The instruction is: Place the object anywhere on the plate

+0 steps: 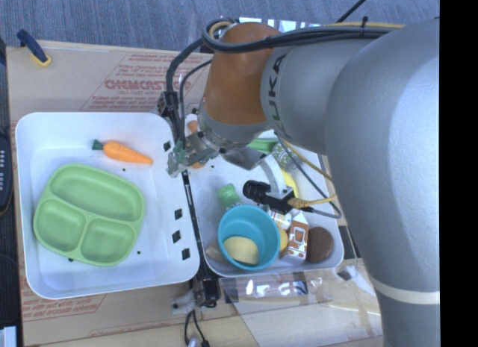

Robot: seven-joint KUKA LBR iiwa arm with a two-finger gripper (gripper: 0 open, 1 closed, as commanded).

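A green plate (pixel 88 213) with three compartments lies in the left white bin (pixel 45 133). An orange carrot (pixel 125 153) with a green top rests on the bin floor just beyond the plate's far edge. My gripper (pixel 181 160) hangs over the wall between the two bins, to the right of the carrot. A small orange thing (pixel 197 163) shows right at the gripper; what it is and whether it is held is unclear. The arm's orange band and grey body hide much of the right bin.
The right bin (pixel 328 260) holds a blue cup (pixel 246 233) with a pale yellow thing (pixel 240 248) in it, a brown round thing (pixel 320 242), a small printed box (pixel 297 239) and a green thing (pixel 228 193). A blue-and-yellow clamp (pixel 33 48) lies far left on the cardboard.
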